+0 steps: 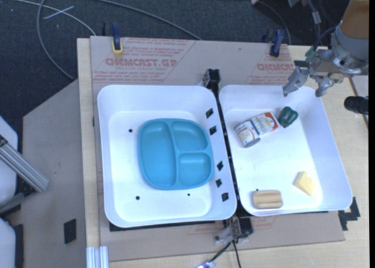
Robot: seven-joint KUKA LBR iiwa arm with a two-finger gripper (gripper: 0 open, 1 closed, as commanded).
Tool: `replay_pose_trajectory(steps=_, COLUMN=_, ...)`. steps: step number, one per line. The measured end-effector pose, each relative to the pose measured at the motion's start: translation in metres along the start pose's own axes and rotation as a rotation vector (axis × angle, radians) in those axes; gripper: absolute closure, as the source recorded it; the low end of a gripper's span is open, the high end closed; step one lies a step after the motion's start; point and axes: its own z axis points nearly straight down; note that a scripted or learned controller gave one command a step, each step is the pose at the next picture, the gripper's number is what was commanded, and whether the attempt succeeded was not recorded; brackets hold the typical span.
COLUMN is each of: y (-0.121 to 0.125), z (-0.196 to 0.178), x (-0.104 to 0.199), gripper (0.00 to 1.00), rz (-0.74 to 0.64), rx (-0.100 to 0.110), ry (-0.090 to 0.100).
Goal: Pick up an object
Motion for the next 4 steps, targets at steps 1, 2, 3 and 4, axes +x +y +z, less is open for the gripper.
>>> replay_pose_trajectory(steps=1, y=0.002, z=-0.009, x=0.001, gripper=0.00, rz=-0.003, rx=-0.014, ry=-0.003)
replay_pose_trajectory(steps=2, y=0.005, z=0.033, x=-0.001, gripper=0.00, rz=-0.003, rx=-0.010, ry=-0.002)
replay_pose_trajectory(steps=3, y=0.011, z=0.076, x=0.001, gripper=0.00, rz=-0.004, rx=-0.011, ry=-0.002)
replay_pose_trajectory(steps=4, y=0.016, z=0.134, x=0.001, gripper=0.00, rz=-0.005, rx=-0.018, ry=-0.006)
